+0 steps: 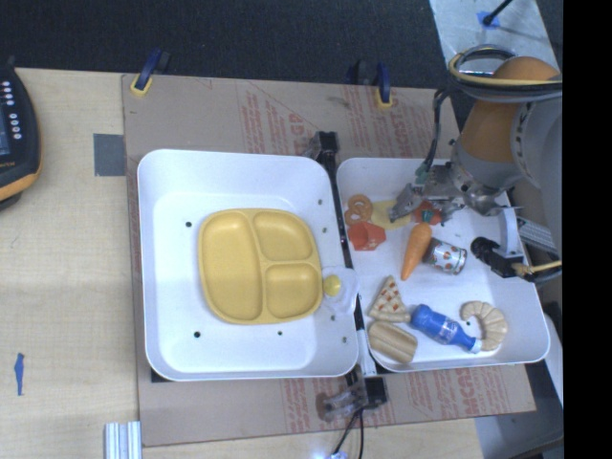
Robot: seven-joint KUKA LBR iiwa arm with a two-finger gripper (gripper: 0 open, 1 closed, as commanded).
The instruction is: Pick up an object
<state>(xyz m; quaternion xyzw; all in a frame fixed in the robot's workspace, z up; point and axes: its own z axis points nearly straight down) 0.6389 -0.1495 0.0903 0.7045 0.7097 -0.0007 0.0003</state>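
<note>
Pale wood-grain tabletop [67, 285] carries a brown cardboard sheet [258, 113] with faint red print, clamped at its far edge by a blue-and-yellow clip [146, 72] and a blue clip [382, 82]. Grey tape square [110, 154] left of the sheet. Dark carpeted floor [239, 17] beyond. Black-and-orange handheld controller [14, 137] at left edge. Even overhead light.

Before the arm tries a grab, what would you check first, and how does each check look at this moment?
1. Gripper over the right bin: ok.
2. Something between its fingers: cannot tell.
3. Carrot near the gripper: ok.
4. Carrot free of neighbours: not ok, the can sits against it.
5. Bottle lying flat: ok.
6. Yellow tray in the left bin, out of the way: ok.
</note>
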